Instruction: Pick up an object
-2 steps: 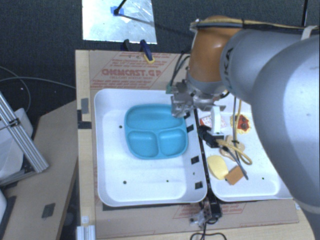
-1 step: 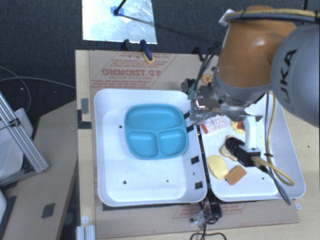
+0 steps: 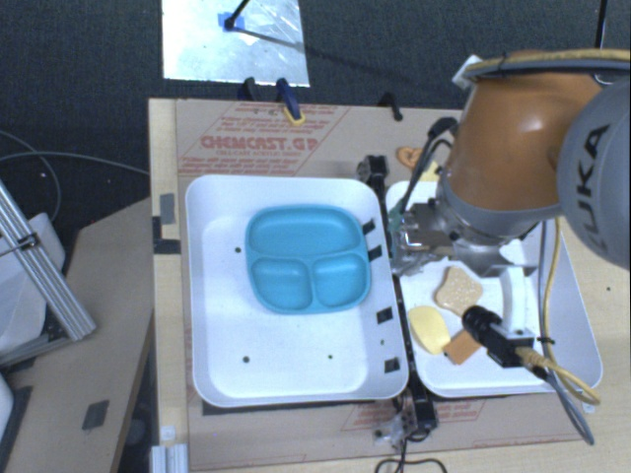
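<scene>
Nothing lifted yet. Gripper [image 3: 419, 236] low over right bin [image 3: 572, 348], finger state impossible to tell. Beige cracker-like piece [image 3: 458, 290], yellow piece [image 3: 428, 327] lying just below gripper.

A foil sheet [image 3: 235, 26] lies on dark carpet [image 3: 79, 57] beyond the tabletop [image 3: 325, 131], which is covered in printed cardboard. A blue and yellow clamp [image 3: 290, 103] grips the cardboard's far edge. An aluminium rail [image 3: 37, 264] slants at the left edge, over a tan board [image 3: 108, 294]. Black cables [image 3: 39, 166] curve across the carpet near it.
</scene>
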You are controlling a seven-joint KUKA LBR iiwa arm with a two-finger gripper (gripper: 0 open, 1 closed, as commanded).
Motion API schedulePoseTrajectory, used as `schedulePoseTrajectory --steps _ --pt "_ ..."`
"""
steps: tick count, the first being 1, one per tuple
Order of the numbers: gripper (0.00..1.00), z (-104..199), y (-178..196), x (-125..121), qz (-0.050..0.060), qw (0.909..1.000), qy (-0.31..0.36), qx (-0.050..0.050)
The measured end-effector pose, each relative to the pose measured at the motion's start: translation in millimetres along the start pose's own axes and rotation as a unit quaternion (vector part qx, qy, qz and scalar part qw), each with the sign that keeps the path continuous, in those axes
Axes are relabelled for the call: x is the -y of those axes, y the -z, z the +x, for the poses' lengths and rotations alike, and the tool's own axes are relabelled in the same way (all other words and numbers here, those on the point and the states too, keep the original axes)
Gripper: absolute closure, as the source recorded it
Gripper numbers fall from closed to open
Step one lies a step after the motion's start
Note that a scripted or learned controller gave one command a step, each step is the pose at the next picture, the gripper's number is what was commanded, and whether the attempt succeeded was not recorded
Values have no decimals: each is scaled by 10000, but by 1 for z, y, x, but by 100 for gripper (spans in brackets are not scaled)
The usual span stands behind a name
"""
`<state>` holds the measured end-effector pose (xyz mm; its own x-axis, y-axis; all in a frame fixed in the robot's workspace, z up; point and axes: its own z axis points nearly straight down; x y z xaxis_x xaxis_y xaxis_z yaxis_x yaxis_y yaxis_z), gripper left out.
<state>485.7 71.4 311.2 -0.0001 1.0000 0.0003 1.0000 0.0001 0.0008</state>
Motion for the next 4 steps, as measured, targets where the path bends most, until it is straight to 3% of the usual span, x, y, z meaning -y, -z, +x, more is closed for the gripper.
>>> schedulePoseTrajectory --steps 1,2,3,4 --pt "100 -53 -19 -1 -3 10000 -20 8" --pt "0 -49 -18 -2 -11 10000 7 0" --pt "0 -97 -128 -16 50 10000 -22 13" --pt "0 -37 -127 -65 -20 10000 46 -9"
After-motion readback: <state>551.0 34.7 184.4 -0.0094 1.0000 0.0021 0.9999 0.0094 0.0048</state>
